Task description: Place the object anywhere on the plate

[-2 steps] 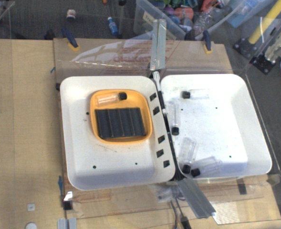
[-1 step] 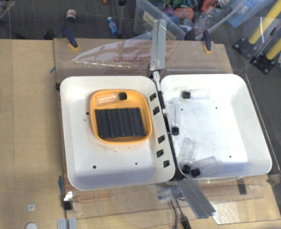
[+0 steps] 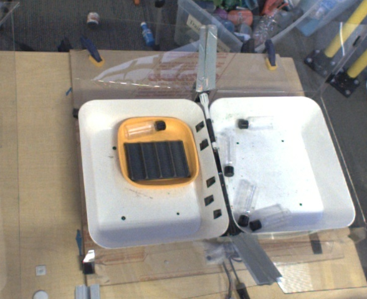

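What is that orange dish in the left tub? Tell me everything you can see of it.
The orange plate is a rounded-square dish with a raised rim, plastic by the look of it. It lies flat in the left white bin, toward the upper middle. A dark ribbed rectangular block covers most of its floor. Along its upper edge lies a small clear vial with a black cap, on its side. The plate touches only the bin floor beneath it and these two things.

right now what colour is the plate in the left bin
Orange-yellow plate, with a dark ribbed insert; seen in the camera view.
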You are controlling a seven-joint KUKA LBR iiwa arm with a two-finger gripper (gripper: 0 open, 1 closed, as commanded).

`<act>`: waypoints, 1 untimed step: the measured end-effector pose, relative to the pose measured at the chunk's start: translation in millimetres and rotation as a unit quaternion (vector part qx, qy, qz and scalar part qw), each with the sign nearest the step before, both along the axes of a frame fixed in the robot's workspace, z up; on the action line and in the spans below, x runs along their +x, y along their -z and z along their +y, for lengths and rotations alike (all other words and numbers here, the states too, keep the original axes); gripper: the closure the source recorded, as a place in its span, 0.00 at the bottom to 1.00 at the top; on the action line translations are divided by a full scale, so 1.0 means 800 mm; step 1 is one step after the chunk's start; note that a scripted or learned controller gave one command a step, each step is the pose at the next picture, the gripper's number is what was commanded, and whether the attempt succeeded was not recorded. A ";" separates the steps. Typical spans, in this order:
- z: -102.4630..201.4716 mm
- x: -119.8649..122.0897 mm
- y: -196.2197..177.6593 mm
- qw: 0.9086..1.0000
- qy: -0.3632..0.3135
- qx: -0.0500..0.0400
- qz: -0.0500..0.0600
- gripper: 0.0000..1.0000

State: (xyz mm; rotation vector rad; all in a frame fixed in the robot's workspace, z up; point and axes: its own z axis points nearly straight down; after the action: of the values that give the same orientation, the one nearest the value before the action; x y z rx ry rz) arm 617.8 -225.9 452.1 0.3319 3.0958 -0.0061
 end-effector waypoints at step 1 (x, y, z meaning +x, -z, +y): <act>0.000 0.000 0.000 1.000 0.000 0.000 0.000 0.00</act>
State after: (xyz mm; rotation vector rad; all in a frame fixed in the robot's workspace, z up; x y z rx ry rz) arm 617.8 -225.8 451.9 0.3318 3.0963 -0.0059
